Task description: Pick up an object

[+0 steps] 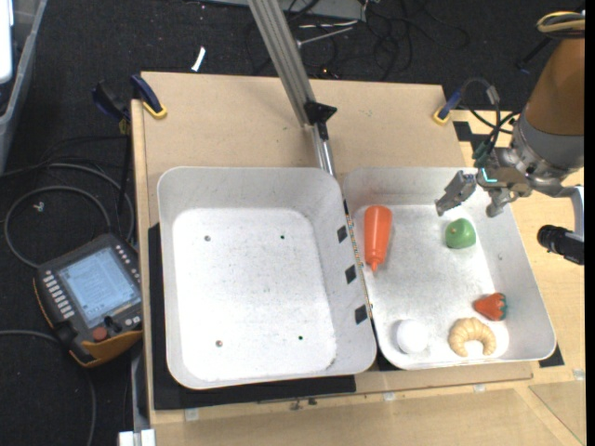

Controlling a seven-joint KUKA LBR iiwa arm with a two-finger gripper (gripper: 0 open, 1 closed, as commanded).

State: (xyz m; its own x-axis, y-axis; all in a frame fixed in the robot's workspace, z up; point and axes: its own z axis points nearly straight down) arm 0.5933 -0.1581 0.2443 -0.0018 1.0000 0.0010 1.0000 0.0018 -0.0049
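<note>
Camera view: hand (476, 195) open, just above green obj (459, 234) in rt bin (530, 277).

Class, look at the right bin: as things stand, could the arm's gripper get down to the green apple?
Probably yes. The gripper hangs open just above the green apple, which lies apart from the carrot and the strawberry, with nothing on top of it. The bin's wall is some way behind it.

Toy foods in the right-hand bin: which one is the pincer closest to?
The green apple. It lies just below the pincer, while the orange carrot, red strawberry, croissant and white ball sit farther off.
</note>
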